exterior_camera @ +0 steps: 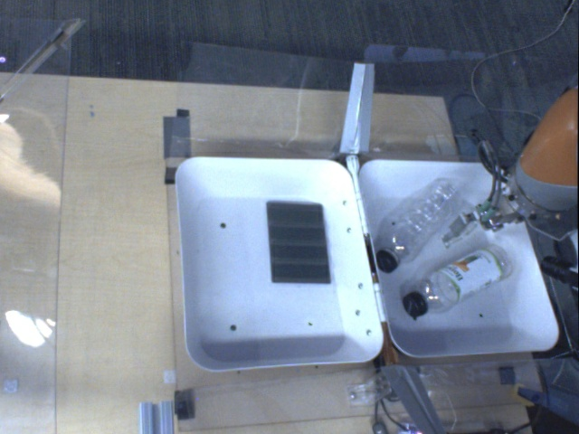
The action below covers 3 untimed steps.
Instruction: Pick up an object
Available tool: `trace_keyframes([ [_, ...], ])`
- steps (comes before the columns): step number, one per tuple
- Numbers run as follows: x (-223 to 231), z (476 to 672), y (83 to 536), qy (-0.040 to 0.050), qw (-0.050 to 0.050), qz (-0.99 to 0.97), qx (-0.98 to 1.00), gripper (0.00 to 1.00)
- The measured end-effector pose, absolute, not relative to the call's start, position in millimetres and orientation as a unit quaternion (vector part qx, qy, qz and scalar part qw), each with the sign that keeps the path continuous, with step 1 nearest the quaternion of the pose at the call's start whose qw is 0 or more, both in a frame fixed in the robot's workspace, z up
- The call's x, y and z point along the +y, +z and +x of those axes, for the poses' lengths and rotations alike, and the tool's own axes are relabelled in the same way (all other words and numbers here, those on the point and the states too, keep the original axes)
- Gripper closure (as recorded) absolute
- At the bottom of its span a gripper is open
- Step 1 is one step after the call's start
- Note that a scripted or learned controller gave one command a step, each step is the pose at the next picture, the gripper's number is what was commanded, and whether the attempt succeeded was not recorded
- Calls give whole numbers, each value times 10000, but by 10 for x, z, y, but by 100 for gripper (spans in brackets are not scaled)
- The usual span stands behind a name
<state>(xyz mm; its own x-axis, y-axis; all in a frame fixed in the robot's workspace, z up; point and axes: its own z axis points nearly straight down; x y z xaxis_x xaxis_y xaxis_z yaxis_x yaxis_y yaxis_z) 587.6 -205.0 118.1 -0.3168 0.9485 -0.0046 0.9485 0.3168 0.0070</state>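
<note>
Arm (554, 152): cut off by the right frame edge; only the orange band and a bit of grey wrist are seen. Gripper (486, 213): small, blurred, cluttered w/ cables, over the far right part of the right bin; jaws' state cannot be told.

Right bin (534, 333): shallow white plastic, rounded corners, smooth; its right rim is partly hidden under the arm.

Item 1, clear bottle (421, 215): transparent ribbed plastic, hard to make out against the white floor; it lies slantwise in the far part of the right bin, black cap toward the near left, next to the dividing rim. Its far end is just beside the gripper; contact cannot be judged.

Item 2, labelled bottle (461, 277): clear plastic w/ white, green and orange label, black cap; on its side, near of the clear bottle, apart from it.

Left bin (199, 333): same white plastic, a few small dark holes in the floor.

Item 3, dark slab (298, 241): flat rectangular, matt charcoal, ridged crosswise; centre of the left bin.

Counter (99, 269): pale wood-look; glare patches at left.
</note>
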Motion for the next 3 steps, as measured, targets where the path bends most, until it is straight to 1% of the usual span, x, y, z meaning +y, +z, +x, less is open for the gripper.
trace_keyframes([
  [1, -2049, 5565, 896, 24, 59, 5321, 8466, 0],
  [2, -2038, 5600, 1027, 42, 101, 5309, 8473, 100],
  [3, -2038, 5599, 1027, 42, 101, 5311, 8473, 0],
])
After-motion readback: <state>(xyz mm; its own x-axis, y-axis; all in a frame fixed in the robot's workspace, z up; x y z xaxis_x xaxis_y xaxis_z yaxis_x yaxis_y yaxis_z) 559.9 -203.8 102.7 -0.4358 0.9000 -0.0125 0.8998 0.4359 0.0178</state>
